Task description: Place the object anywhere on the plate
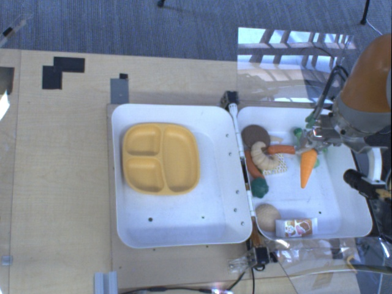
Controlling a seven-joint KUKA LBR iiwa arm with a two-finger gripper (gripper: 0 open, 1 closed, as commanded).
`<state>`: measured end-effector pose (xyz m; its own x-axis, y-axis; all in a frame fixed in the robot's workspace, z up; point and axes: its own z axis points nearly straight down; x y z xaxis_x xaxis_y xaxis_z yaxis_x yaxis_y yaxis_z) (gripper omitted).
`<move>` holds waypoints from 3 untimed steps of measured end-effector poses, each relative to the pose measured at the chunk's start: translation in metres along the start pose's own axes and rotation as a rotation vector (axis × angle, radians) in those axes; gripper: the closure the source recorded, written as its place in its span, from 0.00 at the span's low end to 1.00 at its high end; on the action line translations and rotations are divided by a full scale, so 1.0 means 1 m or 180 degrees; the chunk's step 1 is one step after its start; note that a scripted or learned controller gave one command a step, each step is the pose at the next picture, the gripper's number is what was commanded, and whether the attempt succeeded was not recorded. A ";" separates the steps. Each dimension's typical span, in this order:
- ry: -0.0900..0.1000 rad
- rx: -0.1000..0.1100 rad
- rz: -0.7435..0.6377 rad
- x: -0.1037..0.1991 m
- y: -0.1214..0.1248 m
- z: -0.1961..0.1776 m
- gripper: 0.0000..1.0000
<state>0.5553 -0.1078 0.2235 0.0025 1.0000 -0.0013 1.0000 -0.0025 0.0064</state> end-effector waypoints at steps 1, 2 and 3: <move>0.0018 0.0019 0.0179 0.087 0.024 0.041 1.00; 0.0017 0.0006 0.0090 0.162 0.054 0.039 1.00; 0.0007 0.0007 0.0103 0.158 0.054 0.038 0.00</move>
